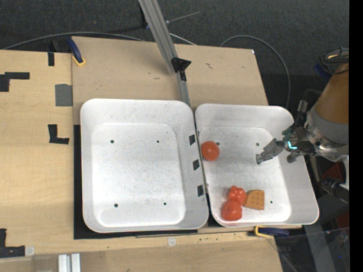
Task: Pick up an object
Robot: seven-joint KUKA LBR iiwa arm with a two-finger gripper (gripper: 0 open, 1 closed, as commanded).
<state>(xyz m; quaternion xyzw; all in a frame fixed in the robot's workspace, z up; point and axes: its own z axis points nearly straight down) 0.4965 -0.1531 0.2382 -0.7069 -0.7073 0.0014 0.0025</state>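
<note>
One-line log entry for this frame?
gripper: over right bin, nothing held | red ball, two red pieces, waffle: in bin

- Two white bins side by side, centre of frame: left bin point(139, 109), right bin point(244, 111), rims touching at the middle.
- Right bin: small red ball point(210, 151) near its left wall, alone.
- Lower part of right bin: two red lumpy objs point(233, 203) touching each other, orange waffle-like piece point(255, 199) just beside them on the right.
- Gripper point(265, 156) over right bin's right half, tilted, pointing left; nothing seen btwn fingers.
- Arm point(332, 112) at right edge of frame.
- Grey metal bar point(161, 30) slants down from top centre to the bins' junction.
</note>
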